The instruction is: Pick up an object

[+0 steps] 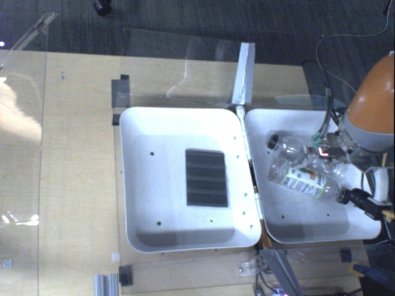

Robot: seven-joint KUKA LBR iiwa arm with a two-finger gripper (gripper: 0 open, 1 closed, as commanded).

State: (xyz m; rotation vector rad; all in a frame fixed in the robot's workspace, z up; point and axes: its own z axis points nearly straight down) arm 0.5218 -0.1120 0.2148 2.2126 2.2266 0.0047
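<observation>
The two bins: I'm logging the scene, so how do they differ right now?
The left bin holds a dark ribbed block lying flat near its middle; the right bin holds a clear plastic bottle on its side. The arm reaches over the right bin, not the left. Both are shallow and white.

Arm (375, 106) cut off at right edge. Gripper (326, 152) blurred over clear bottle (302, 176); finger state unreadable. Bottle outline faint against right bin (290, 227).
</observation>
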